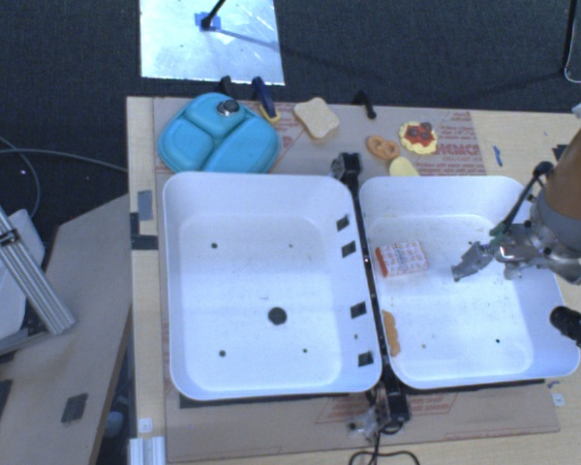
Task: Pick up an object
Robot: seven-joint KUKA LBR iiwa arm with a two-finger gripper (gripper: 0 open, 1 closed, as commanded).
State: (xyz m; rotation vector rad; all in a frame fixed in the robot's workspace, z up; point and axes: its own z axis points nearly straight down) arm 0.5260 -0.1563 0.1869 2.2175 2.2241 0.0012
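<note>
gripper [473, 263] over the right bin [523, 364], fingers slightly apart, holding nothing. small patterned packet [402, 258] lies just beside them.

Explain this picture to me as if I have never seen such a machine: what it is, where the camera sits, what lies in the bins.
One camera looks down at a slant on a bench with two shallow white bins. The grey machine at the right is a robot arm; its grasping end, the tool, hangs low in the right bin. Nothing shows between its fingers, so it holds nothing. To its left in that bin lies a small red-and-white packet, apart from the tool, and an orange piece lies by the bin's left wall. The left bin holds a small dark round thing. Behind the bins lie a blue divided tray and toy foods, such as a bread slice.
</note>
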